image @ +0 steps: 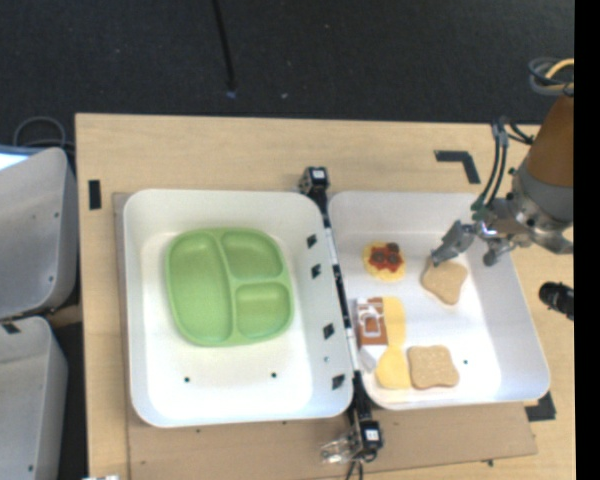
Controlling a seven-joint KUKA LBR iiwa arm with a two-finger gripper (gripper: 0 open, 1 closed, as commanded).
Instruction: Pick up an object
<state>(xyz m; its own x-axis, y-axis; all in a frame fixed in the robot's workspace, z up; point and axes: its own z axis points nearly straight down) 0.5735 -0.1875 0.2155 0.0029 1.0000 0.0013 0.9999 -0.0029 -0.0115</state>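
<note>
Currently, item one: my gripper [467, 246] hangs with fingers spread and nothing between them, the tan cookie [445, 284] lying just below its nearer fingertip in the right bin [515, 313]; I judge this the approach step, descent and closing next.

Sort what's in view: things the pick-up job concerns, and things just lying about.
Job:
tool
round biscuit beneath the tool
toast slice
small pizza
yellow cheese pieces
brown-and-white packet
right bin

Lying about:
green divided plate
left bin
</note>
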